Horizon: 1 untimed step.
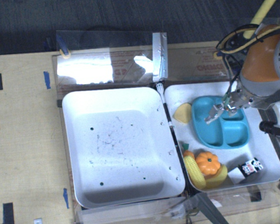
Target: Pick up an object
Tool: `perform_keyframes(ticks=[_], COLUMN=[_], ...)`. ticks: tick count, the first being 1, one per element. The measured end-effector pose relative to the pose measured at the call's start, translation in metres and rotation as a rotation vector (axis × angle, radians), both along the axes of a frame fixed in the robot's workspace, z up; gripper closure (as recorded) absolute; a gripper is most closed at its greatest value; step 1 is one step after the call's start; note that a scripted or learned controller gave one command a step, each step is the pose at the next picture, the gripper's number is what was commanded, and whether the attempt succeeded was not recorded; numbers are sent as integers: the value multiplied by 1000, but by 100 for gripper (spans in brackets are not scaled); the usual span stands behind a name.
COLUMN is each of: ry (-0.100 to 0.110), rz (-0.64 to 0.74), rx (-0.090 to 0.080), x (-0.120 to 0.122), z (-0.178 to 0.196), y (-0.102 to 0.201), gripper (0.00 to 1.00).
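Camera view: end effector [217, 113] hangs over the blue divided tray [220, 129] in the right bin [268, 159]; whether it is spread or pinching, I cannot tell. Nearby lie a yellow piece [183, 113], orange pumpkin [208, 163], corn [194, 171] and a black-and-white toy [250, 167]

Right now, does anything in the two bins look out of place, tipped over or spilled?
Nothing looks spilled or damaged. The right bin holds everything, crowded: a blue divided tray lying askew, a pale yellow piece at its left edge, and an orange pumpkin piled against a yellow corn cob. The gripper hovers over the tray.
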State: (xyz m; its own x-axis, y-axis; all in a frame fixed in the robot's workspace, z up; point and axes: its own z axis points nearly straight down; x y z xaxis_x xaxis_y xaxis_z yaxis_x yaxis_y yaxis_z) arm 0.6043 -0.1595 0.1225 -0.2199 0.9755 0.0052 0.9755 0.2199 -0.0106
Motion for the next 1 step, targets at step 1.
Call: perform_keyframes(ticks=[1], ry=[-6], rz=[0], rx=[-1], x=[2], z=[3], y=[0], gripper=[0])
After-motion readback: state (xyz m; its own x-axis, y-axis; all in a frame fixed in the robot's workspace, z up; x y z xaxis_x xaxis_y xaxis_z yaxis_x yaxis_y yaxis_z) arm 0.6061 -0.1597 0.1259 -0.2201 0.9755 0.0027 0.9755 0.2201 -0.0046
